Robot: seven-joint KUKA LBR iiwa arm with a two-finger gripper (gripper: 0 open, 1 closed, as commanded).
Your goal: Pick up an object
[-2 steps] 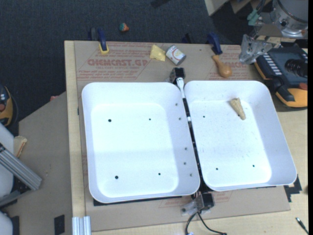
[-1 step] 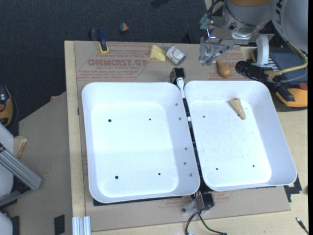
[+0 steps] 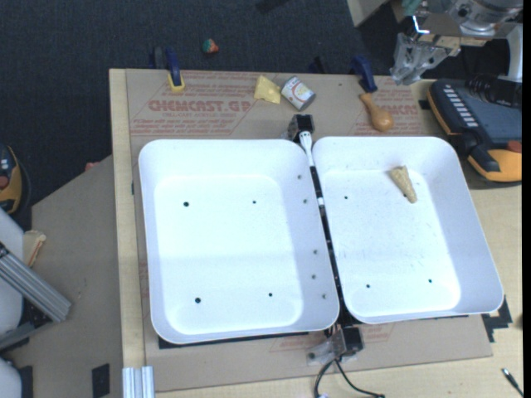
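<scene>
The left bin (image 3: 162,181) holds nothing to grasp, so the job turns on the right bin (image 3: 465,222), where a single tan cone-shaped piece (image 3: 404,182) lies on its side in the upper part of the floor, tilted and well apart from the walls. The claw (image 3: 412,56) hangs high at the upper right, beyond the bin's far rim and above the desk (image 3: 124,139); its two fingers point down with nothing between them, and whether they are parted or closed is too small to judge. By the look of it, this is the approach step: nothing is grasped yet. The next move calls for swinging over the cone, turning to span its narrow width, and descending to the bin floor.

Along the far edge of the desk, outside the bins, sit a yellow wedge (image 3: 266,89), a small box (image 3: 298,93) and a brown pear-shaped piece (image 3: 377,113). None blocks the path to the cone.
</scene>
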